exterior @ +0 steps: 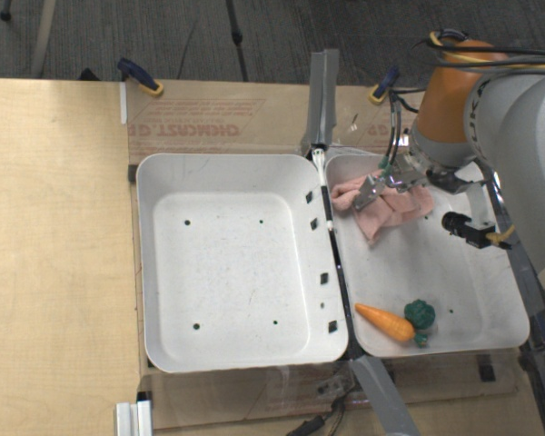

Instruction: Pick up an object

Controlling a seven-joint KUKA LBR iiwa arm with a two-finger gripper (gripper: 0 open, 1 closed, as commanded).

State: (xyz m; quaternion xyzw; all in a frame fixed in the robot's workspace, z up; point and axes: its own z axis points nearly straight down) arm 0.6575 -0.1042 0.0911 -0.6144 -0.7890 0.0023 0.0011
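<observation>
A crumpled pink cloth lies at the back of the right bin, close to its far left corner. My gripper is down on the cloth's upper left part, with the grey arm and its orange band reaching in from the right above it. A toy carrot with a green leafy top lies near the right bin's front edge, well apart from the gripper.
The left bin sits beside the right one, with a raised divider between them. A black fitting on the arm hangs over the right bin's right side. Brown cardboard lies behind the bins.
</observation>
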